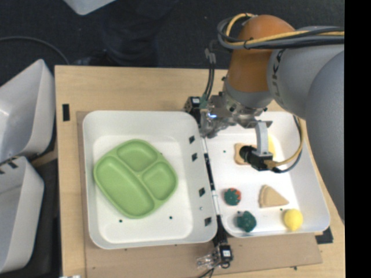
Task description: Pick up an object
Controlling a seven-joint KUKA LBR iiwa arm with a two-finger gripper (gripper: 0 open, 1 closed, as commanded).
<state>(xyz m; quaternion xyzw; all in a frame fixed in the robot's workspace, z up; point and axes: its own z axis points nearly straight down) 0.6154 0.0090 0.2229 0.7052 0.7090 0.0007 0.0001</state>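
Tan triangular wedge [272, 197] lying flat, near yellow ball [293, 219].

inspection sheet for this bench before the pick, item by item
surface: wooden bench bearing left bin and right bin, side by side
job's things: in the right bin, tan round piece partly hidden by the robot, red and green piece, green piece, tan wedge, yellow ball, all apart
clutter: green divided plate lying in the left bin
grippers: gripper over the right bin's far left corner; whether it holds anything cannot be told
cables: yellow and black cables running over the orange band
surroundings: dark floor; white containers at the view's left
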